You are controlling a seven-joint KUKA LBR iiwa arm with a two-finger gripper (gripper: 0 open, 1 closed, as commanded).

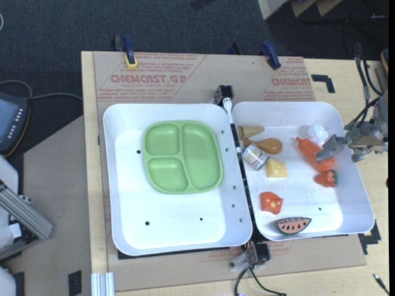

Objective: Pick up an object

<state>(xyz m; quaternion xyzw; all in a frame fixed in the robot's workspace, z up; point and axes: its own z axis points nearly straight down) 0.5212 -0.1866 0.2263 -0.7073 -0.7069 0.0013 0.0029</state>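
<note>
Jaws [341, 148] beside orange carrot [310, 151]

Grey metal gripper [341, 145], dark cables.

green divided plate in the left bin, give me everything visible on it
The pale green divided plate, plastic by its look, is a rounded square with three compartments: two small ones stacked on its left side and one tall one on its right, split by raised ridges. It lies flat in the upper middle of the left white bin, slightly rotated. All three compartments look bare. Nothing but the bin floor touches it.
</note>
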